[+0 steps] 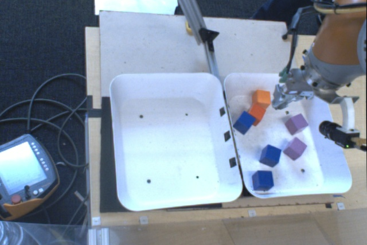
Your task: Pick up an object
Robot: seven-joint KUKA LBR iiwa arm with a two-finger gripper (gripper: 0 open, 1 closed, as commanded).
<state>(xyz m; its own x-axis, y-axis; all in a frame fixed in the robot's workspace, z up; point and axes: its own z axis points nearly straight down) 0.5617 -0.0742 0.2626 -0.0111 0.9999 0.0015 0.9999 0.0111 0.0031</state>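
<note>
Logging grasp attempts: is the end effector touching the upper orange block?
Apart. The camera view shows white bin floor between the end effector and the upper orange block.

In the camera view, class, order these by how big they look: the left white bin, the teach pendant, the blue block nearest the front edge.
1. Left white bin, by far the largest.
2. Teach pendant, at the picture's left edge.
3. Blue block, the smallest.

Bench (92, 123) is carrying two white bins side by side: left bin (172, 140) sitting toward the bench's left edge, right bin (332, 169) toward its right edge, rims touching in the middle. Pale board (149, 43) is lying along the far edge, w/ both bins overlapping it.
</note>
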